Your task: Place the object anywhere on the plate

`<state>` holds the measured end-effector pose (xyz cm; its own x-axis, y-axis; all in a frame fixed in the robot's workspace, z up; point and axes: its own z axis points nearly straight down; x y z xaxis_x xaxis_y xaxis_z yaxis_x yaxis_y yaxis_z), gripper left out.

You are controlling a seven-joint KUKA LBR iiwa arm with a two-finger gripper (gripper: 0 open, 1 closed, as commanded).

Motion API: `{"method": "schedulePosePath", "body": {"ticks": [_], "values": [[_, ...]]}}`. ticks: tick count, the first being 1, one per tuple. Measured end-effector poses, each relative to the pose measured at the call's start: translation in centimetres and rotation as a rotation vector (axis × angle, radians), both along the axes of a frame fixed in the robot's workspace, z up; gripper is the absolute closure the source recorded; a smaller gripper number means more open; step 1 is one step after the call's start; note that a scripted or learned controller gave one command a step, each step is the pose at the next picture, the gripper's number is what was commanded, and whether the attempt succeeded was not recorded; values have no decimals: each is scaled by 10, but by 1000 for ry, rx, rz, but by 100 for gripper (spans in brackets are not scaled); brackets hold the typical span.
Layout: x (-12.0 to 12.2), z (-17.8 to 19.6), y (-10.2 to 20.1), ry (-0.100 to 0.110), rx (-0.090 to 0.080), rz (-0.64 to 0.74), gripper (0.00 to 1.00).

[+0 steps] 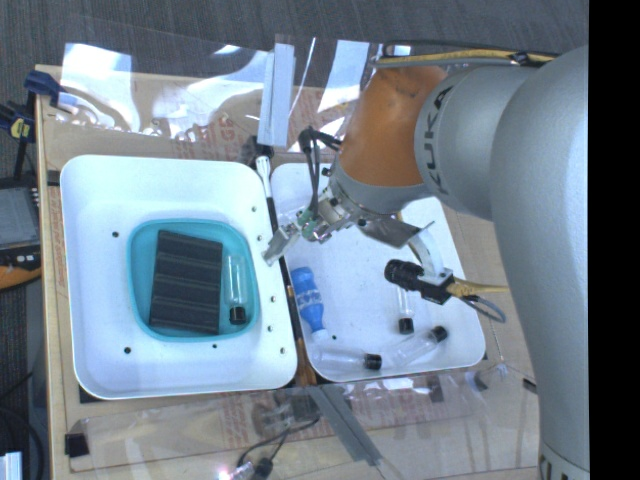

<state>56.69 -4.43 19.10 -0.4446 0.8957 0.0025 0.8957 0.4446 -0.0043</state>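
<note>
So the teal plate (143,258) sat in the middle of the left white bin (95,193), left of centre in the frame, and it already had stuff on it. A black ribbed block (187,280) lay flat across most of the plate. A clear capped vial (237,290) lay just beside the block's right edge, lengthwise, with its black cap at the lower end. Both were fully inside the plate's rim as far as I could see. The gripper (288,233) hung over the ridge where the two bins meet, up and to the right of the plate and apart from it. Honestly I couldn't tell whether it was apart or together, and I saw nothing held in it. The arm (520,148) came in from the right and covered the upper right of the frame. In the right white bin (350,303) a blue bottle (308,300) lay near the left wall, just below the gripper. A few loose vials (345,360) with black caps were scattered along the bottom of that bin. Both bins rested on the bench (180,423), with a shiny clear sheet over parts of it.
</note>
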Motion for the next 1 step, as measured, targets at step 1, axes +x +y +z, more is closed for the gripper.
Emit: {"method": "schedulePosePath", "body": {"ticks": [1], "values": [[35, 18, -58, -6, -1, 156, 0]]}}
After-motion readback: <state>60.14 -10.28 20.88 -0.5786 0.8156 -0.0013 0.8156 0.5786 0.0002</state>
